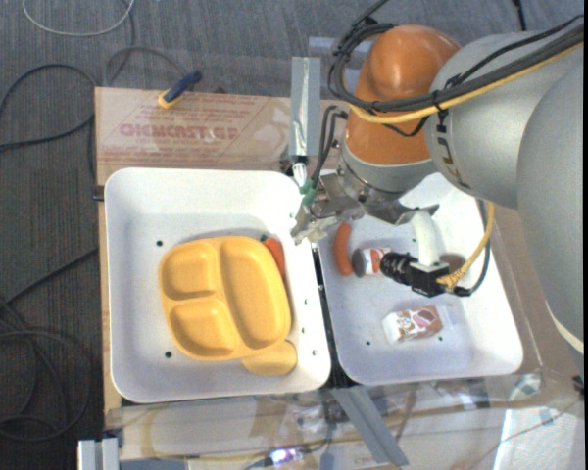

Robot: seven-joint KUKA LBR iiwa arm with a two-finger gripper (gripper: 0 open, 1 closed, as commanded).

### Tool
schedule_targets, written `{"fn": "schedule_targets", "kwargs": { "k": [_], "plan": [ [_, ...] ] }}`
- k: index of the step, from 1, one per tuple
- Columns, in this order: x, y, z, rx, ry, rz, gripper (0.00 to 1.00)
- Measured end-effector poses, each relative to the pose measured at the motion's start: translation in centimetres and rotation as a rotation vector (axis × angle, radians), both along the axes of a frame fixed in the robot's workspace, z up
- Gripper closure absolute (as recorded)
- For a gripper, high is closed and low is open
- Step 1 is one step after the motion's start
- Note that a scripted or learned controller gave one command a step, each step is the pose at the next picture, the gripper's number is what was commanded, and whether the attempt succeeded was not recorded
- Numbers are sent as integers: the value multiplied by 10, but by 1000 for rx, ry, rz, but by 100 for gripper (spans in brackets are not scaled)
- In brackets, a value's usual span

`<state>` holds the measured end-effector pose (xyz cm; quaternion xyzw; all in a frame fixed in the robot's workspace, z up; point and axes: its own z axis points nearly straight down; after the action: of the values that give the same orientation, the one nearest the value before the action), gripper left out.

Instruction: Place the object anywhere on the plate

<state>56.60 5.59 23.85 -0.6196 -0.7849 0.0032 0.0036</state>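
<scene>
Just right of the jaws (309, 225), you had the orange sausage-shaped object (343, 248) lying in the right bin (490, 355), long axis running away from you. The yellow plate (225, 297) sat to their lower left. Couldn't tell if the jaws were clenched or released.

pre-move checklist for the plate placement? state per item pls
1. Yellow plate sits flat in the left bin: ok.
2. Plate compartments bare for a drop: ok.
3. Gripper over the plate: not ok, it hangs at the seam between the bins.
4. Object between its fingers: cannot tell.
5. Orange sausage-shaped item lies in the right bin, beside the gripper: ok.
6. Small packet lies apart from the gripper: ok.
</scene>
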Motion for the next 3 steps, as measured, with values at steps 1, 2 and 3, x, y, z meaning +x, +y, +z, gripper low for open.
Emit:
{"fn": "schedule_targets", "kwargs": {
  "k": [1, 2, 3],
  "plan": [
    [0, 0, 0, 0, 0, 0, 0],
    [0, -1, 8, 0, 3, -1, 100],
    [0, -1, 8, 0, 3, -1, 0]
  ]
}}
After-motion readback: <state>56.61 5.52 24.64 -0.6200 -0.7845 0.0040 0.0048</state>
